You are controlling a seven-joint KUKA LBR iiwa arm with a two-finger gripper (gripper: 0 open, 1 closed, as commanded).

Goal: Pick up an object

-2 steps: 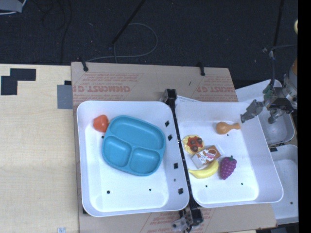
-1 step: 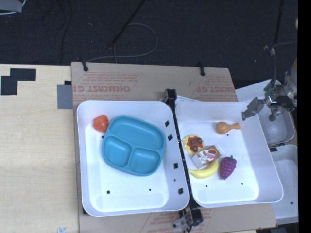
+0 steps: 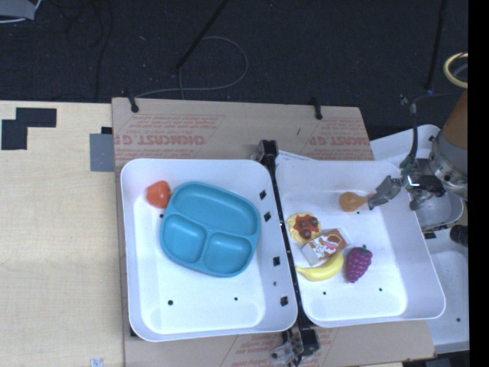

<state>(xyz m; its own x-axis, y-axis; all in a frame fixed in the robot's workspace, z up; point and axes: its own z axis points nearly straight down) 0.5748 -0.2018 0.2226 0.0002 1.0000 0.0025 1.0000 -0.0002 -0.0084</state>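
The arm [image 3: 451, 155] is cut off by the view's right side, so little of it shows beyond the wrist. Its gripper [image 3: 384, 192] is small and blurred, and the state of the fingers cannot be told. Whether it touches the tan object [image 3: 352, 201] just beside it is unclear, and that object's shape is too soft to name. The small packet [image 3: 327, 245] partly hides the banana [image 3: 321, 268] and overlaps the round yellow piece [image 3: 303, 225]; its print is too small to read. The blue tray [image 3: 208, 228] covers the near edge of the red ball [image 3: 158, 194]
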